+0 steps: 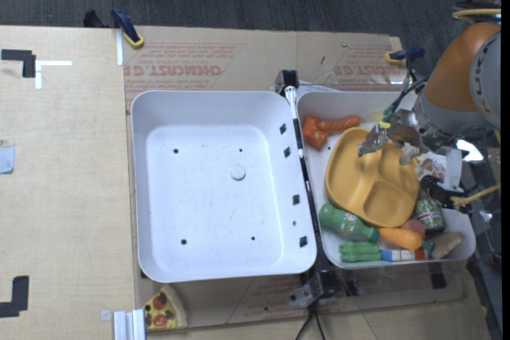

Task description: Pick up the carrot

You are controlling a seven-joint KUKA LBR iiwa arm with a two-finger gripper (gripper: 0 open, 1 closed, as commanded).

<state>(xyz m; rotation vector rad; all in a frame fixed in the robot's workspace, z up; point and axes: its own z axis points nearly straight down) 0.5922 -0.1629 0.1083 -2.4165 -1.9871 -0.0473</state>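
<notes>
An orange, tapering toy that looks like the carrot (325,128) lies in the back left corner of the right bin (351,97), thick end to the left. A second rounded orange piece (402,237) sits near that bin's front wall, and I cannot tell which of the two is the carrot. My gripper (390,149) hangs over the back edge of a yellow divided plate (373,185), to the right of the tapering toy. Its fingers (372,143) are open with nothing between them.
A green bottle (347,221), a green ridged toy (359,252), a small jar (429,214) and other small items crowd the right bin's front. The left bin (155,195) stands beside it. A pizza-slice toy (162,310) lies on the bench in front.
</notes>
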